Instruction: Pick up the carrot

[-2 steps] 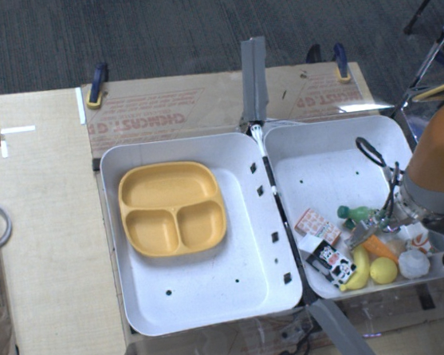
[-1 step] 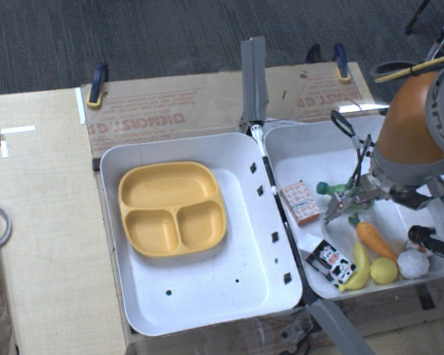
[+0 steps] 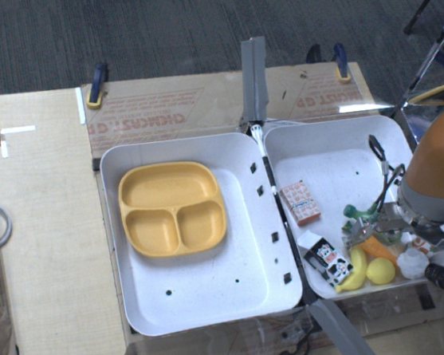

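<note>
From my console I see the gripper [image 3: 370,229] low in the right bin [image 3: 327,148], at that bin's near right corner, with the arm's orange band [image 3: 443,157] bulking over it from the right. The tool is a dark tangle of metal and cable from up here, and I cannot tell whether it is spread or closed, or whether anything sits in it.

The carrot [image 3: 378,247] lies directly under and just toward the camera from the tool: an orange body with its green top [image 3: 355,215] pointing up and left. I read its long axis as a diagonal, from that green end at upper left down to the tip at lower right, though the arm hides part of it. The gripper looks to be touching it or just above it; I cannot tell which.

It is crowded there. A lemon [image 3: 380,271] sits just beside the carrot's lower end, a banana [image 3: 354,270] curves to the left of the lemon, and a black-and-white carton [image 3: 326,257] lies beyond that. A small pink box [image 3: 300,202] is well apart. The yellow divided plate [image 3: 173,208] sits in the left bin [image 3: 220,293].

My judgement: any close should go across that diagonal, clear of the lemon.
</note>
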You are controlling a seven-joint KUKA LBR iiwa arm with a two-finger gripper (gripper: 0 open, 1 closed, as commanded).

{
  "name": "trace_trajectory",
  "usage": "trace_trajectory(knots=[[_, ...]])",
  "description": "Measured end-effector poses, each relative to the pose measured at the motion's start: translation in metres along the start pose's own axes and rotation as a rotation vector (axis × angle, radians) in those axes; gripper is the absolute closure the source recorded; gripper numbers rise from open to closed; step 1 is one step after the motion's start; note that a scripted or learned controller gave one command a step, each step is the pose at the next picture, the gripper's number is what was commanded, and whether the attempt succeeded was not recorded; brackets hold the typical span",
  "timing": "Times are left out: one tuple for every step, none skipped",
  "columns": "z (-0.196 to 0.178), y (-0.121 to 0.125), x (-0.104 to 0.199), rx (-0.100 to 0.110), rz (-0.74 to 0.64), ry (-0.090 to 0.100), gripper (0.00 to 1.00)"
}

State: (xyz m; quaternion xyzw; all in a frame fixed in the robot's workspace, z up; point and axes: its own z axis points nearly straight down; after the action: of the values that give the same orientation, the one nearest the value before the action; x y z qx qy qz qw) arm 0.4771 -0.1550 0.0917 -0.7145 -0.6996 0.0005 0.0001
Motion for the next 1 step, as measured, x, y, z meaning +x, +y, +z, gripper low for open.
trace_trajectory(knots=[[-0.0001, 0.0518, -0.0318, -0.001, -0.043, -0.001, 0.00]])
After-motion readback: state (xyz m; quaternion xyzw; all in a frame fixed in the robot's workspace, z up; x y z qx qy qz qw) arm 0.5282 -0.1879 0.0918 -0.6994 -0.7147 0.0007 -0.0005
